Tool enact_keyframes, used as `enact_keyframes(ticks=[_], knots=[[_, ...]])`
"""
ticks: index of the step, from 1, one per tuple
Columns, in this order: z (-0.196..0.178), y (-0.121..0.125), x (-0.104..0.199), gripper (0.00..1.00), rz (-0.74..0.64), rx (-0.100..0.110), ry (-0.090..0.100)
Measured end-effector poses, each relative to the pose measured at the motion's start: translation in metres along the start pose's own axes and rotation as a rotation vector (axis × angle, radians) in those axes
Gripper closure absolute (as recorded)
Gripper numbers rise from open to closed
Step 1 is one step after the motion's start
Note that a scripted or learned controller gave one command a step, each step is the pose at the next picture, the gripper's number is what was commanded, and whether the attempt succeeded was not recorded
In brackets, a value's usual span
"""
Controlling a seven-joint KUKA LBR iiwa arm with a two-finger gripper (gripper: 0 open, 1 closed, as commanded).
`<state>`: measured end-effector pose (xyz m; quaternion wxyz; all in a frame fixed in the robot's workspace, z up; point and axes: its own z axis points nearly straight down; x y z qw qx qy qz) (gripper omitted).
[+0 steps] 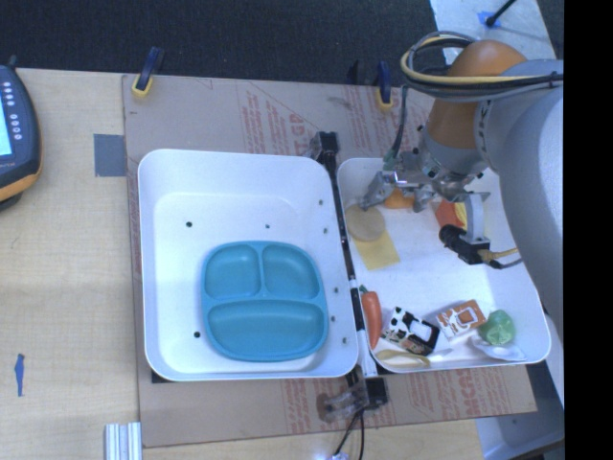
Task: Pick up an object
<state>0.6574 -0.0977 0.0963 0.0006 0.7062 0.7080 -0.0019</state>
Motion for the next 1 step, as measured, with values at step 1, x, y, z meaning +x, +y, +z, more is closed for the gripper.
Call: enact_keyframes(ticks=[1], knots=[[0.0005,0.0007,-0.0156,0.00,0.001,-0.003,0.006]])
